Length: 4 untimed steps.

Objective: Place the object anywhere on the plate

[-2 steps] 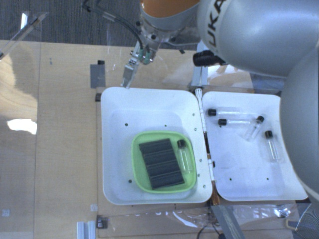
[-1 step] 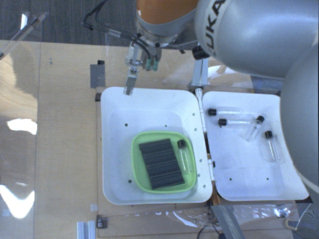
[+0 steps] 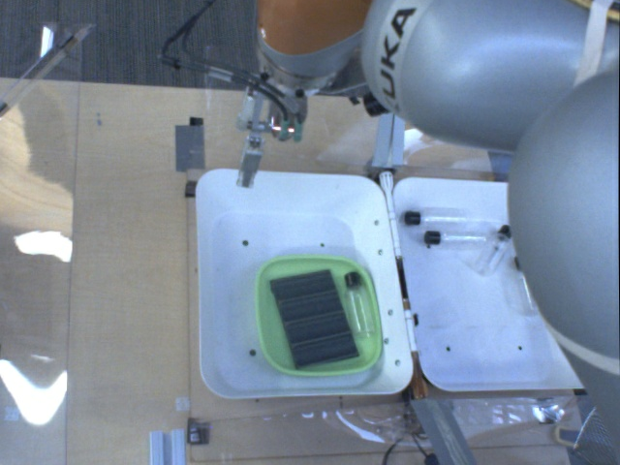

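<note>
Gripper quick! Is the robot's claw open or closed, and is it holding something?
Gripper: up at the far rim of the left bin, holding nothing; open or closed cannot be told.

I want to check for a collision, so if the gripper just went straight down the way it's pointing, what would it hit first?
Most likely the far-left rim of the left bin: the gripper points down over that corner. The green plate lies further in, off that line. Depth is hard to judge from this one slanted view.
</note>
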Each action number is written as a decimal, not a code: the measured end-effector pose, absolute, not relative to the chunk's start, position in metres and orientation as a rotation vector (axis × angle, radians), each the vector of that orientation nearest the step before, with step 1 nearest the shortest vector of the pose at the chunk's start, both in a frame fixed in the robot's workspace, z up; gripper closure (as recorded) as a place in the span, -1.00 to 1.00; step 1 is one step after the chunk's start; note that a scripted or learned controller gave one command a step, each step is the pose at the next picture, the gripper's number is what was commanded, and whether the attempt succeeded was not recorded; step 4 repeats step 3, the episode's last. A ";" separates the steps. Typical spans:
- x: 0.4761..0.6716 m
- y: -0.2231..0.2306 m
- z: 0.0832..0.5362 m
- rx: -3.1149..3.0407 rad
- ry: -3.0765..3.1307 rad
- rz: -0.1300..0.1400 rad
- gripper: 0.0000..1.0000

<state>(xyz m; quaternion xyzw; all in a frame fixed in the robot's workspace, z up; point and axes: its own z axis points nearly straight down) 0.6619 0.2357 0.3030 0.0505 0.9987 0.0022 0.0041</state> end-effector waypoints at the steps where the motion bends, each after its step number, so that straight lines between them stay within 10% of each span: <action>1: 0.642 0.236 0.309 -0.079 3.131 0.007 -1.00; 2: 0.669 0.236 0.282 -0.091 3.130 0.009 -1.00; 4: 0.664 0.236 0.258 -0.484 3.093 0.006 -1.00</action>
